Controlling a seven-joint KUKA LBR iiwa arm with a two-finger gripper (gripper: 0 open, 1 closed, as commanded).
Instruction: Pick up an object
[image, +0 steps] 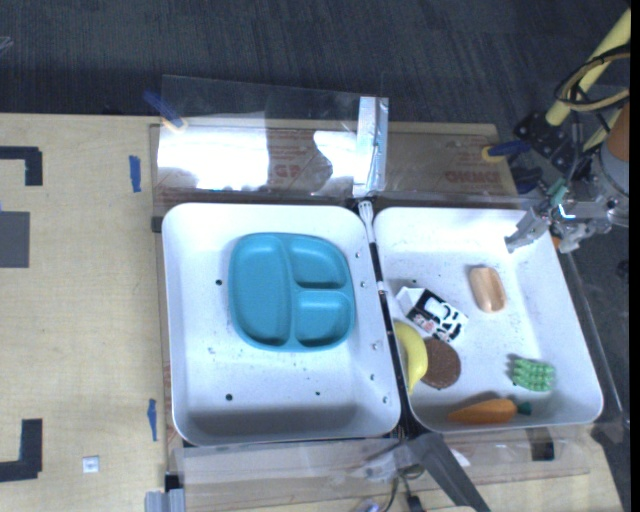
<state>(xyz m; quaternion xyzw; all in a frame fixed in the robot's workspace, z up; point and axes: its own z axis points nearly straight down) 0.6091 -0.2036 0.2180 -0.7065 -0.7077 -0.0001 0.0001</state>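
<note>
Arm's parked at the top-right corner of the right bin (585, 330), gripper (545, 225) hanging over the rim, nothing visibly between it and any object. Can't tell from here whether it's spread or closed, too small and cluttered with cabling. My read: it's staged above the bin before a descent, no pick committed yet. Candidates all sit in the right bin: a tan bread roll (488, 288) closest to the gripper, lying alone on bare floor, so likely the easiest grab. A small black-and-white box (432, 313) sits tilted near the divider, touching a yellow banana (411, 354) that's jammed against the left wall; a brown round cookie-like piece (442, 366) overlaps the banana. Those three are crowded, poor finger clearance. An orange carrot (482, 410) lies along the near wall, with a green knobbly piece (532, 374) just above it. Left bin (190, 330) holds a blue divided plate (292, 290), flat and wide, bad for a two-finger pinch.
</note>
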